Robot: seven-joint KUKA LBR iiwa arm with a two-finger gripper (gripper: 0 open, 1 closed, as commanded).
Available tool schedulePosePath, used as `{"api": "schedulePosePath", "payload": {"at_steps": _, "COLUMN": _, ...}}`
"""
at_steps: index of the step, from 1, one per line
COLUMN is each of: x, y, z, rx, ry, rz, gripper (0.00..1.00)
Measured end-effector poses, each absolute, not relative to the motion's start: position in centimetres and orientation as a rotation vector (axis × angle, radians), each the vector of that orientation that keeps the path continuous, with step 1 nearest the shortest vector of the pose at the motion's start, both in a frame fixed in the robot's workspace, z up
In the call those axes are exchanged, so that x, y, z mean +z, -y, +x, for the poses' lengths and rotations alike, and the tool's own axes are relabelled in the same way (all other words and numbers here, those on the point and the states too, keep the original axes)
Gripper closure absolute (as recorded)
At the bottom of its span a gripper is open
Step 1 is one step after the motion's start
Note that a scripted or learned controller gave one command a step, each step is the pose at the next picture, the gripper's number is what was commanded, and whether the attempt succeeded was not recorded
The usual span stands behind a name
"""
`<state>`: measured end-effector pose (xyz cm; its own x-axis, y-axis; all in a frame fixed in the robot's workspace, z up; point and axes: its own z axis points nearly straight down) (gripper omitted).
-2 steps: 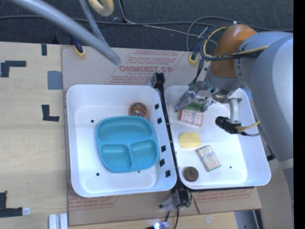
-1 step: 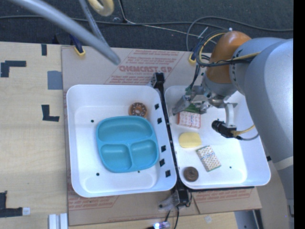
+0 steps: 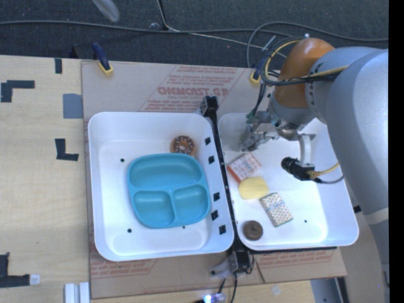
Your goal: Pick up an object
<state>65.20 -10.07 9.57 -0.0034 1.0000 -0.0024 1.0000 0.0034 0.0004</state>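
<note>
My gripper [image 3: 252, 137] hangs over the back left part of the right bin [image 3: 328, 223], under the orange band of the arm. Just in front of it lies a red-and-white packet [image 3: 244, 166]. A yellow block [image 3: 253, 187] sits beside the packet, then a small patterned box [image 3: 276, 209] and a brown round cookie [image 3: 253, 230] near the bin's front. The fingers are small and blurred, and nothing is seen between them.
The left bin [image 3: 107, 169] holds a blue divided tray [image 3: 168, 190] and a sprinkled doughnut [image 3: 182, 145] at its back. A black clip divider [image 3: 218, 169] runs between the bins. The grey arm covers the right bin's far right side. Cables loop behind the bins.
</note>
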Motion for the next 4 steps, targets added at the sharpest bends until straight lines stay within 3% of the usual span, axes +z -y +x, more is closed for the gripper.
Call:
{"api": "schedulePosePath", "payload": {"at_steps": 2, "x": 19.9, "y": 9.1, "z": 64.8, "rx": 0.004, "ry": -2.221, "rz": 2.217, "gripper": 1.00}}
{"api": "schedulePosePath", "payload": {"at_steps": 3, "x": 26.1, "y": 9.0, "z": 65.6, "rx": 0.005, "ry": -2.221, "rz": 2.216, "gripper": 1.00}}
{"api": "schedulePosePath", "payload": {"at_steps": 4, "x": 25.8, "y": 5.0, "z": 63.7, "rx": -0.001, "ry": -2.226, "rz": 2.218, "gripper": 1.00}}
